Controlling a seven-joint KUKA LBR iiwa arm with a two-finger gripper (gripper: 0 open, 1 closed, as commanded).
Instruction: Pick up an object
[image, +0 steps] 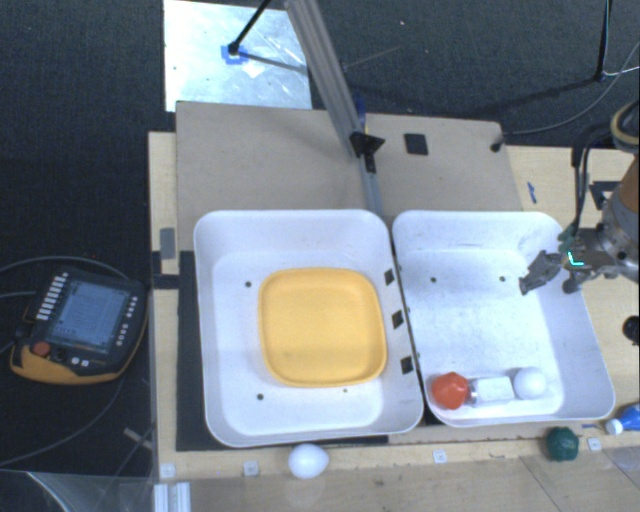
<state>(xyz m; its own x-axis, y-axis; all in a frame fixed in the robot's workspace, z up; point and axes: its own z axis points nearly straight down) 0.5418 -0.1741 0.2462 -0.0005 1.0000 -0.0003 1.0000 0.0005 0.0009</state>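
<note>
A: White plastic, two bins: the gripper (548, 277) hangs over the right bin's (470, 300) far side, fingers spread apart, nothing between them.

B: And the target?

A: A red-capped object (487, 388) lies along that bin's near wall, long axis left to right, red end (450, 390) pointing toward the left bin (225, 300), which holds a yellow plate (322, 326).

B: Best approach?

A: Likely travel toward the near wall, turn the fingers across the narrow white middle, and descend clear of the wall.

No text, label, brand or number can be read anywhere; the handheld control pendant's (78, 328) screen at left is too blurred.
</note>
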